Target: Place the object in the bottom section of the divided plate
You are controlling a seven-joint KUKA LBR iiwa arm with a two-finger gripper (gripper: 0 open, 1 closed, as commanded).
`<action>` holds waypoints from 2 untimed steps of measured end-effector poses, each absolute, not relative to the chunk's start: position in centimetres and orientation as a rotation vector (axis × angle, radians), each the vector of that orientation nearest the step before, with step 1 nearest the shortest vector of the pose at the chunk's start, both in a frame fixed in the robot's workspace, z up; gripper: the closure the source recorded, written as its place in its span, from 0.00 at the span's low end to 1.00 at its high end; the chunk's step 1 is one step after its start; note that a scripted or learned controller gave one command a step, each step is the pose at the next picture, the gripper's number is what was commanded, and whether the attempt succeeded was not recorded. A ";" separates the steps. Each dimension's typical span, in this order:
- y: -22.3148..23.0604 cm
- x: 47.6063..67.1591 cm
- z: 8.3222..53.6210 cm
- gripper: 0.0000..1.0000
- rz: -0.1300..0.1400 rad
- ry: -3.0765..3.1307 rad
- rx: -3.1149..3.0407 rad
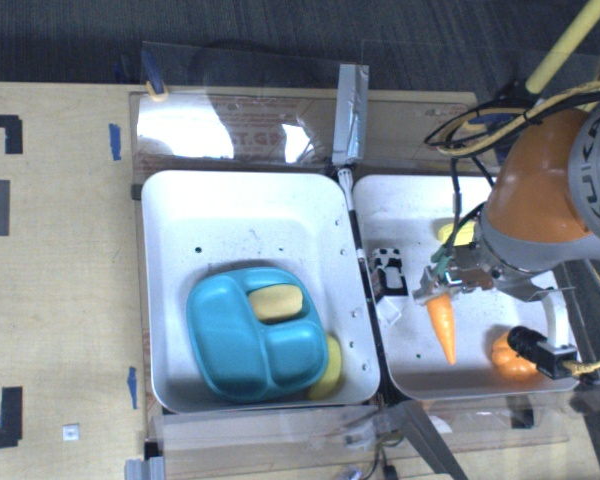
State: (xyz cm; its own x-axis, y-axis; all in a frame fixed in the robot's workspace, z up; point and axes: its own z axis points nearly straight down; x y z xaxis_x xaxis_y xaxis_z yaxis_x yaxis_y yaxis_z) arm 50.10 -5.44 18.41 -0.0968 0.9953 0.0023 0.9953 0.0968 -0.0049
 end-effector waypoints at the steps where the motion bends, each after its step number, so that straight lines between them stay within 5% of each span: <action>1: 0.8 52.4 22.1 1.00 -0.003 -2.428 -1.996; 2: 8.0 57.0 18.3 1.00 0.000 -2.511 -1.887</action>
